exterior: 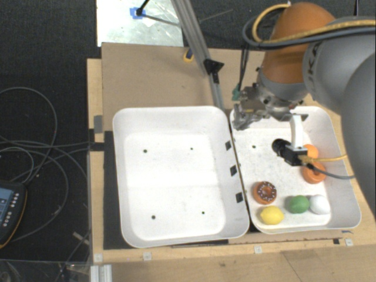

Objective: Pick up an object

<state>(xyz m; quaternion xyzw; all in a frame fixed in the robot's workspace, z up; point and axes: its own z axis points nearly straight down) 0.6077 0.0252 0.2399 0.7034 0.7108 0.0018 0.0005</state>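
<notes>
Your gripper (242,121) sits at the far left corner of the right bin (343,215), close to the wall it shares with the left bin (126,122), and from this angle you cannot tell whether it is spread or closed; nothing can be seen held in it. The things you could pick lie well apart from it, clustered along the near side of that right bin: a chocolate doughnut (265,192), a yellow lemon (272,215) just in front of it, a green ball (298,204) and a white ball (319,204) touching or almost touching each other, and two orange pieces (312,163) partly hidden behind a black part on the arm. They all look like small toy food, so expect them to be light and not fragile, probably smooth plastic or foam. The round ones will likely roll or squirt out if you pinch off centre, so close across the widest part, straight down. The doughnut looks the easiest: it lies flat, stands a little clear of its neighbours, and you could take it across the ring.
</notes>
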